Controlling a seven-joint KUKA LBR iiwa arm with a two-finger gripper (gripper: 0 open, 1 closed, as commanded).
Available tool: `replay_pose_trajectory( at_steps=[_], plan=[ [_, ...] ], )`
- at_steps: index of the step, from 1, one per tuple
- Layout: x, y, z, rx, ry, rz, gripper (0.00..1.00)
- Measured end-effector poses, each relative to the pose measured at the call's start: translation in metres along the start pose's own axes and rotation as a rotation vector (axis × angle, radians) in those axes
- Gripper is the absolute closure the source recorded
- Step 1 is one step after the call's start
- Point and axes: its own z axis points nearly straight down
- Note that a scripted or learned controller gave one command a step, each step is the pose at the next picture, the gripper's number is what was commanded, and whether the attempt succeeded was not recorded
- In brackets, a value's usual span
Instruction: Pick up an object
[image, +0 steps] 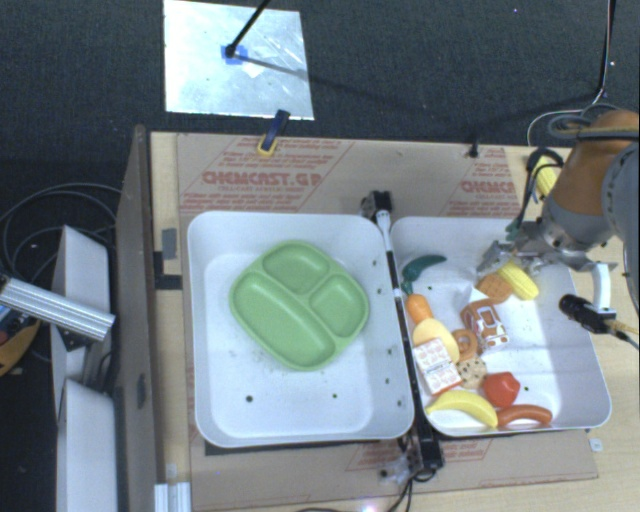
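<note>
Hovering at the far right of the right bin (590, 400), the gripper (512, 258) sat low over a small yellow toy piece (518, 281), possibly corn or a lemon, with an orange-brown piece (495, 289) touching it on the side toward the divider. Whether the jaws were spread or pinching was not something this angle gave away; the wrist blocked the tips, so no call on that.

Taking the divider between the bins as the landmark: the yellow piece lay well away from it, toward the arm's side, while the green pepper (422, 265), the carrot (418, 306) and the white cracker box (434, 364) hugged it closely. A banana (463, 406), a red tomato (501, 386) and a sausage (524, 415) crowded the near end. Across the divider, the green divided plate (300, 303) rested alone in the left bin (225, 410).

That yellow piece looked like hollow plastic play food: light, stiff, smooth and likely slick, prone to squirting out of a pinch. Best grip, by my reading, was across its narrow middle, fingers clear of the orange neighbour so that one didn't ride up too.
</note>
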Motion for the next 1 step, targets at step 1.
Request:
replay_pose_trajectory(
  at_steps=[1],
  plan=[
    [0.0586, -0.0534, 0.0038, 0.003, 0.004, -0.004, 0.0]
  ],
)
